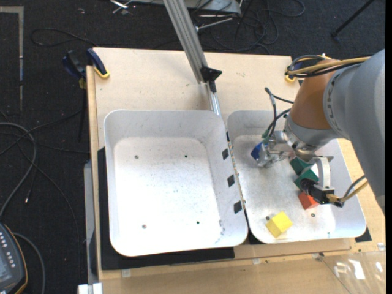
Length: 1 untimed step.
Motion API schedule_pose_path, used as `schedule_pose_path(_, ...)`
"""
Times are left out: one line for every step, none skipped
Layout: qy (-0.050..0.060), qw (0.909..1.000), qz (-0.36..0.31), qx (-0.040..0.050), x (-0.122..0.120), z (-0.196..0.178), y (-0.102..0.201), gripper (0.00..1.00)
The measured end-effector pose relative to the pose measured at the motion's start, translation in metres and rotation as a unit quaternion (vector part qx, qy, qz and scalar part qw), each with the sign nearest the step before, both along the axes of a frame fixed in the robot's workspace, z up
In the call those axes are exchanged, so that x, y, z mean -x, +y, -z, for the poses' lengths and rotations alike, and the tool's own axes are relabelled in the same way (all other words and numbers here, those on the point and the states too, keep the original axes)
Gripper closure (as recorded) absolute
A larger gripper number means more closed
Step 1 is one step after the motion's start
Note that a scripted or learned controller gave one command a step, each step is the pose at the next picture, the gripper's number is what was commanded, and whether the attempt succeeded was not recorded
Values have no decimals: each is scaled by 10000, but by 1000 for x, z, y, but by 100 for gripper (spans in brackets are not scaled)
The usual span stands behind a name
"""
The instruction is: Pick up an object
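Gripper point(267, 157) low over the floor of the right bin point(257, 192), in the bin's upper-left part, roughly eleven o'clock from the bin's centre. Whether it is wide, narrow or closed on something cannot be told from this slant; the wrist hardware hides the tip.

A small blue object point(256, 153) sits right against the gripper at its nine o'clock, touching or nearly so, and I judge it the likeliest target. Nothing shows it actually clamped.

Further out, a green block point(304, 171) lies at the gripper's four o'clock, under the wrist. A red block point(308, 201) lies beyond that, at five o'clock. A yellow block point(278, 224) rests alone at six o'clock, near the bin's front rim and well apart from the rest. The left bin point(159, 182) lies off at nine o'clock, past the shared rims.

Risks, as I judge them:
- The blue object appears to be beside the tip, not under it. A close here could graze it and push it towards the bin wall at nine o'clock, where a grasp is harder.
- If it is only pinched at an edge, it could twist free on the lift.
- The green and red blocks are crowded under the wrist, so a sideways correction towards four o'clock could knock them about.
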State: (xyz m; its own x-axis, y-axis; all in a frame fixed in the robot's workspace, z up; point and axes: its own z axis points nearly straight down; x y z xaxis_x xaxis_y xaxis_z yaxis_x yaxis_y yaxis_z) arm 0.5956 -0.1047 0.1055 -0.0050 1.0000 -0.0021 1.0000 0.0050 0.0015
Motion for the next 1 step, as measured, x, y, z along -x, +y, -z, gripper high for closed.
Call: schedule_pose_path(9,10000,-3,1,0,1,0,0)
